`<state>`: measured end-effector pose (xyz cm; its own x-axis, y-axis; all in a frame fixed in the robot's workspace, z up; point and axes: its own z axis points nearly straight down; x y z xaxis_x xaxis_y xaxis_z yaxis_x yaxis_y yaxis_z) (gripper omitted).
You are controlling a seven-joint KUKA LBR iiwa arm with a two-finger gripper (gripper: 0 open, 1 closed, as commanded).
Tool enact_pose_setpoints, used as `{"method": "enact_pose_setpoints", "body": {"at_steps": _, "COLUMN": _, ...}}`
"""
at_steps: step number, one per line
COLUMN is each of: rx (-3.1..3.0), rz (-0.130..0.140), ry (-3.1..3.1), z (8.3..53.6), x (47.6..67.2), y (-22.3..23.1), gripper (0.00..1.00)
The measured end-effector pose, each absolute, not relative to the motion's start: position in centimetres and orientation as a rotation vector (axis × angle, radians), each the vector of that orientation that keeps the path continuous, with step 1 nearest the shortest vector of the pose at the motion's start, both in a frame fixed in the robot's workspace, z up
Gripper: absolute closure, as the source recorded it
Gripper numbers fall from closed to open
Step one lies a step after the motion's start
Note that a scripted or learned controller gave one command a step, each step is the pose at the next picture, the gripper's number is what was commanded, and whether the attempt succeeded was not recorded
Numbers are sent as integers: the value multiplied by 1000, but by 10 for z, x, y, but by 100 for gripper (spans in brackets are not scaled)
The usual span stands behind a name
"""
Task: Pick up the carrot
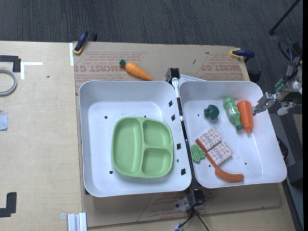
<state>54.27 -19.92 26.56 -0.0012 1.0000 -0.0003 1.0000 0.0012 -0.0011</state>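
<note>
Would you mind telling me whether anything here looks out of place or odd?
Yes: a carrot lies outside both bins, on the cardboard behind the left bin, while the other toy foods sit in the right bin. The gripper is at the right bin's far right rim, well away from that carrot.

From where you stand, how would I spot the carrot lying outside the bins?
Look past the far edge of the left white bin, onto the brown cardboard behind it. The small carrot lies there at a slant, orange with a green top. Unlike the larger orange piece in the right bin, it sits in no bin.
</note>
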Motion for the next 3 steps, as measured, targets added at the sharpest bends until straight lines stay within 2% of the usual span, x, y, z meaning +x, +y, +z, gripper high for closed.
{"method": "enact_pose_setpoints", "body": {"at_steps": 1, "rx": -2146, "rz": 1, "ry": -2294, "z": 218, "x": 531, "y": -93, "gripper": 0}}
{"method": "enact_pose_setpoints", "body": {"at_steps": 2, "rx": -2087, "rz": 1, "ry": -2347, "z": 192, "x": 478, "y": -33, "gripper": 0}}
{"method": "enact_pose_setpoints", "body": {"at_steps": 3, "rx": -1982, "rz": 1, "ry": -2438, "z": 192, "x": 601, "y": -21, "gripper": 0}}
